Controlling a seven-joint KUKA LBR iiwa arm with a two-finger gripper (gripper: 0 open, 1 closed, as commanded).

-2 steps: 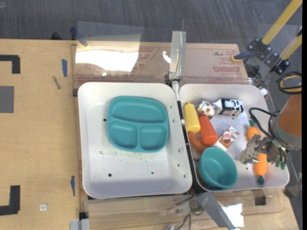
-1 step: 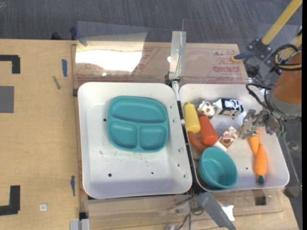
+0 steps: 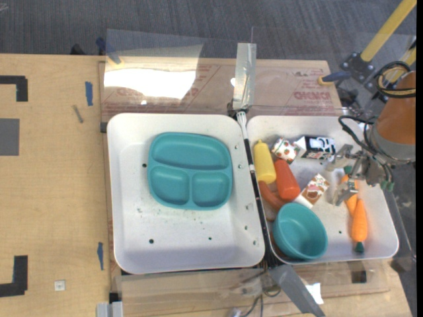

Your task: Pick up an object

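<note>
Gripper (image 3: 348, 185) sits low in the right bin (image 3: 386, 246), right of frame centre, just above the carrot (image 3: 359, 222); finger state cannot be told. Yellow bottle (image 3: 265, 162), orange bottle (image 3: 286, 179) and teal bowl (image 3: 301, 230) occupy that bin's left half. Teal divided plate (image 3: 190, 170) lies in the left bin (image 3: 125, 230).
</note>
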